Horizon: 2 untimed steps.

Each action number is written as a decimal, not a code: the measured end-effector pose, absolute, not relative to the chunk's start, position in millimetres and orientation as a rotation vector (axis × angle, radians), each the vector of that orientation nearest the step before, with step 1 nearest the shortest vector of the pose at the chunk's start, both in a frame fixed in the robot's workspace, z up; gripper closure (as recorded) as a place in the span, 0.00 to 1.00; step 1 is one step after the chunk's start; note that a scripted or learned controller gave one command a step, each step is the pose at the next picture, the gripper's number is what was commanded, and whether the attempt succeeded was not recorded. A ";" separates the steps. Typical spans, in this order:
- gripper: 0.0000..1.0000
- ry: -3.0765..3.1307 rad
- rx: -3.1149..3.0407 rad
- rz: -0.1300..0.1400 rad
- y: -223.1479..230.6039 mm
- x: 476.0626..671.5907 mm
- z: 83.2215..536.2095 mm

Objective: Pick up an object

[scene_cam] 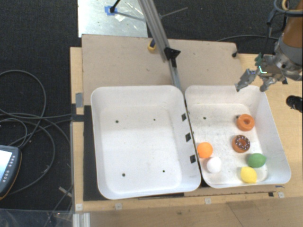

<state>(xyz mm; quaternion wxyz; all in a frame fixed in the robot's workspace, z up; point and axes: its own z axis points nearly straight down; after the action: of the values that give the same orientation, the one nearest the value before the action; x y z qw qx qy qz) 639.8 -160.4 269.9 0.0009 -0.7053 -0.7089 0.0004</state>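
Observation:
The right bin (222, 105) holds several small objects: an orange ring (245, 122), a brown sprinkled donut (241, 143), an orange ball (204, 150), a white ball (214, 164), a green round fruit (256, 160) and a yellow lemon (248, 174). My gripper (254, 82) hangs over the bin's far right corner, above and apart from all of them. Its two fingers are spread, with nothing between them.
The left bin (142, 141) lies beside the right one, with black clips along the shared rim. A slanted metal pole (156, 25) crosses the brown board behind the bins. Cables and a tablet (7, 167) lie on the floor at left.

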 end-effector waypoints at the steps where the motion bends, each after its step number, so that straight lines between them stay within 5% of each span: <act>1: 0.00 -2.230 -2.215 0.000 -160.4 640.4 272.1; 2: 0.00 -2.227 -2.212 0.002 -150.1 642.3 221.6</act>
<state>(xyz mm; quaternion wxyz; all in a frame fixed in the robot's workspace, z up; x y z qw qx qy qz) 642.3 -150.1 221.6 0.0012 -0.7047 -0.7095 0.0008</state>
